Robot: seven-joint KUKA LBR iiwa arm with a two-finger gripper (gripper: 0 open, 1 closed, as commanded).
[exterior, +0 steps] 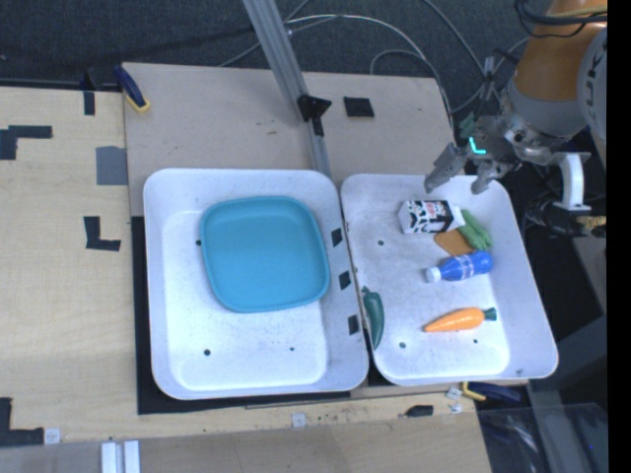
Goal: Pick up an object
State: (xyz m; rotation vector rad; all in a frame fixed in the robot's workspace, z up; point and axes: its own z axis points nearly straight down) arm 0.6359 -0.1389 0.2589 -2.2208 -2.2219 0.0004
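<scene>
Several toys sit in the right bin point(523, 294), so I'd lower my seemingly open, empty jaws straight onto the milk carton point(426, 215) just below them, fingers straddling it.

Glossy blue plastic plate point(264, 253), speckled white bins point(168, 215), matt wooden bench point(59, 264)

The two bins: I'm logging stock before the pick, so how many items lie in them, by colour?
Blue: 2, the plate in the left bin and the bottle in the right bin
Green: 2, the pepper and the piece by the carton
Orange: 2, the carrot and the small block
Black-and-white: 1, the carton
Total: 7
</scene>
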